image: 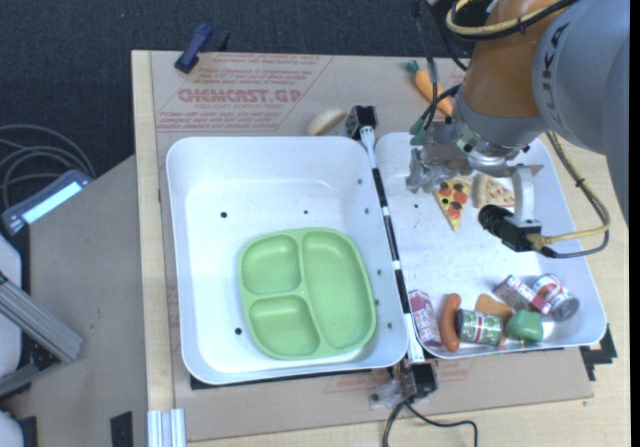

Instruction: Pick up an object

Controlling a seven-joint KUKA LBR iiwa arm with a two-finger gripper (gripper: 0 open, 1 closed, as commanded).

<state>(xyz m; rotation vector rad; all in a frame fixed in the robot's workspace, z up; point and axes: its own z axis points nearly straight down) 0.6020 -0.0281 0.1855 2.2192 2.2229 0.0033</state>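
My gripper (447,178) hangs low over the far edge of the right bin (585,280), just above the pizza slice (452,201); whether it grips anything, I cannot tell. I judge this the reaching step, and next I must settle squarely over the slice before closing.

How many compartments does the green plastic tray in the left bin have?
3. The green plastic divided tray in the left white bin has one long compartment on its right side and two smaller ones on its left, upper and lower. None seems hidden.
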